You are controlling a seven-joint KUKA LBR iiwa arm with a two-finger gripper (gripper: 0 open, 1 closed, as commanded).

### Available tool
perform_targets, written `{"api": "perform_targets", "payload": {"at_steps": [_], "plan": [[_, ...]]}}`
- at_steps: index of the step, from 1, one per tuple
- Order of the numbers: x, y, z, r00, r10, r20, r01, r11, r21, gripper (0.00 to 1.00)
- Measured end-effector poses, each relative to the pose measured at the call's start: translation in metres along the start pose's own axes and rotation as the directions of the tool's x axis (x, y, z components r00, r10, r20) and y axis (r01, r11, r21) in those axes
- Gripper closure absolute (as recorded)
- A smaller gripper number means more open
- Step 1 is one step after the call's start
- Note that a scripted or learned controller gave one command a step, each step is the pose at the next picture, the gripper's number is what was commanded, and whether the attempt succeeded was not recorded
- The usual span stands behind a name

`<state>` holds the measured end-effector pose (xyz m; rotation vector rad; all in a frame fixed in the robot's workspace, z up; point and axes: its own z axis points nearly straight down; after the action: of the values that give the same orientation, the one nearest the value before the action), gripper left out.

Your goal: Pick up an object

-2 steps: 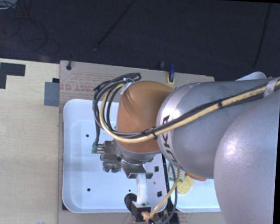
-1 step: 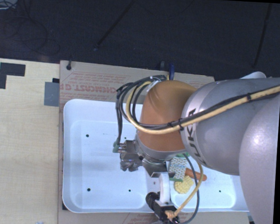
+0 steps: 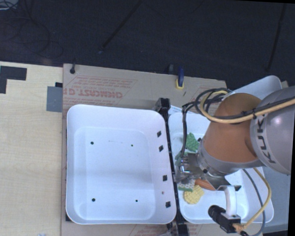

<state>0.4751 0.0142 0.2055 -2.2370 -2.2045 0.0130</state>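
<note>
The arm reaches down into the right bin (image 3: 254, 218) and covers most of it. My gripper (image 3: 186, 169) is low at that bin's left side, close to the divider; its fingers are hidden among the metal parts. A green object (image 3: 191, 142) lies just above it. A yellow corn-like piece (image 3: 194, 195) and an orange piece (image 3: 204, 184) lie just below and to the right of it. Nothing can be seen between the fingers.
The left bin (image 3: 81, 135) stands beside the right one, with black clips (image 3: 165, 178) along the shared edge. Both rest on a cardboard sheet (image 3: 109, 89) on the pale bench. The arm's orange band (image 3: 232, 131) overhangs the right bin.
</note>
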Motion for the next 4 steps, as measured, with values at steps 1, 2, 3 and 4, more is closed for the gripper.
{"api": "perform_targets", "payload": {"at_steps": [1,2,3,4], "plan": [[0.008,0.000,-0.010,1.000,-0.008,-0.006,0.008,1.000,0.002,1.00],[0.007,0.000,-0.019,1.000,-0.006,-0.006,0.006,1.000,0.004,1.00],[-0.053,0.000,0.021,1.000,-0.009,-0.004,0.009,1.000,0.002,1.00],[0.000,0.042,-0.019,1.000,-0.021,-0.007,0.020,1.000,-0.008,1.00]]}}
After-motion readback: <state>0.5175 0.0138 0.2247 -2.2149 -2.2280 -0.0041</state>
